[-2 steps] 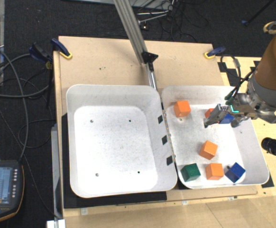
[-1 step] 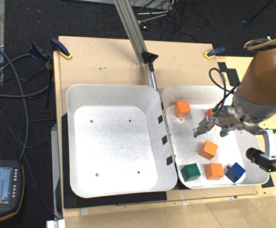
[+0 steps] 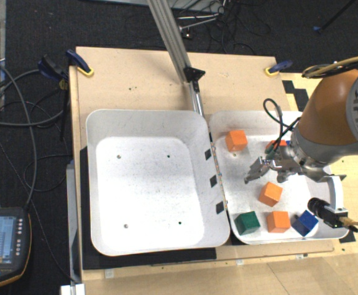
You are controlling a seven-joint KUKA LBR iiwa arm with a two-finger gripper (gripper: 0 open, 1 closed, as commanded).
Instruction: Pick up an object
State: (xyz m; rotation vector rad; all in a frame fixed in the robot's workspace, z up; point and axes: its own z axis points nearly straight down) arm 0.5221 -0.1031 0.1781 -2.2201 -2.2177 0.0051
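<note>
The right bin (image 3: 228, 183) holds five blocks. The gripper (image 3: 256, 172) hangs above it, spread wide and holding nothing. An orange block (image 3: 270, 193) sits just at its four o'clock. It's lining up; next, go down there.

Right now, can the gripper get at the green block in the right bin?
Probably yes. The green block sits apart from the orange blocks near the bin's front-left corner, top uncovered, and the gripper hangs above the same bin. The nearby bin wall could crowd a finger.
</note>
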